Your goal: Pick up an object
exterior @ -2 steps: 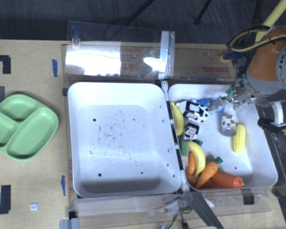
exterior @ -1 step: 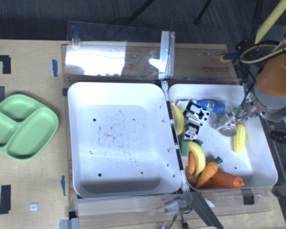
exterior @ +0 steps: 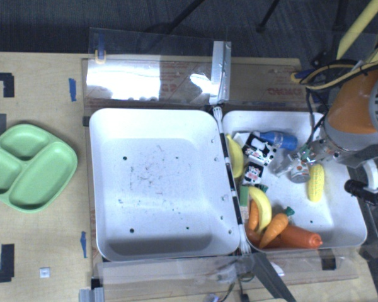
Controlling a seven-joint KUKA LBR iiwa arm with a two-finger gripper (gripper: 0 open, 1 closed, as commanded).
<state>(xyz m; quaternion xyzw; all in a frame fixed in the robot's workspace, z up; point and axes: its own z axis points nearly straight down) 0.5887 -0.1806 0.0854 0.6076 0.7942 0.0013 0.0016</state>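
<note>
Left bin sat beside the right bin, which held carrots, bananas and corn (all loose). Gripper hovered just left of the corn; its opening and any hold couldn't be made out.

Bright, even light falls from overhead. The clear plastic panel behind the two shallow white bins throws strong white glare that washes out the cardboard beneath it. The glossy floor of the left white bin reads slightly overexposed, with soft shading along its near wall. The dark carpeted floor at the top stays dim and low in detail. The orange-banded grey arm at the right edge looks soft and blurred. Overall sharpness is modest, with faint graininess.
</note>
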